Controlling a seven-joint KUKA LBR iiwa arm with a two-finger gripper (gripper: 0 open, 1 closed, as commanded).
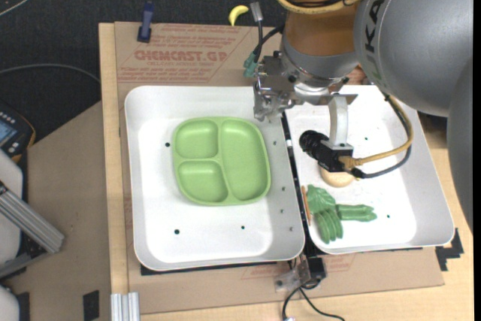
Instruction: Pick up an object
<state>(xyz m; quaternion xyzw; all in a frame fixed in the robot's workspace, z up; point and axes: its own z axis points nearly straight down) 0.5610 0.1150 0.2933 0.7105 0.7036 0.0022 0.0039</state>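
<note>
Obliquely from above: the end effector (264,107) hangs low over the ridge where the left shallow white bin (150,192) and the right shallow white bin (409,195) meet, toward their far side. The wrist housing masks its opening, so whether it is open or closed cannot be told, and nothing is seen in its hold.

Candidate objects:
- A pale green three-compartment plastic plate (222,160) lies flat in the middle of the left bin, its far right corner just beside the end effector.
- A green leafy plastic toy (340,214) lies in the near left part of the right bin.
- A small beige rounded object (338,178) lies just beyond the toy.

Step in hand, as judged: approach and choice of grasp. The plate is broad and flat, so only its raised rim offers purchase; a grasp should straddle that rim squarely, clear of the bin wall. The toy is narrower and probably the easier pick, but it lies near the bin's left wall, so the descent should be vertical and centred on it.
</note>
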